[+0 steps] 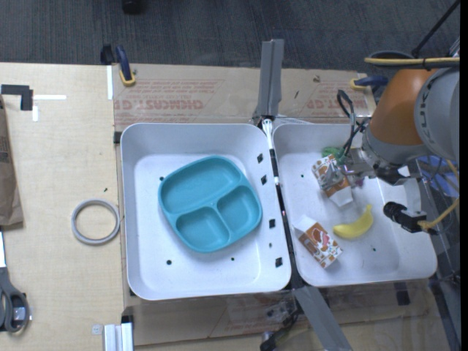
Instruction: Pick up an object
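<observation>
My jaws (344, 172) are down in the right bin (409, 269), at a small carton (330, 175) near its back-left. Can't tell if I'm clamped on it or just touching; wrist blocks the view. Carton looks light, stiff cardboard w/ slick print, so I'd take it across the flat sides, mid-body. A banana (354, 224) and a 2nd carton (319, 243) lie nearer the front.
</observation>
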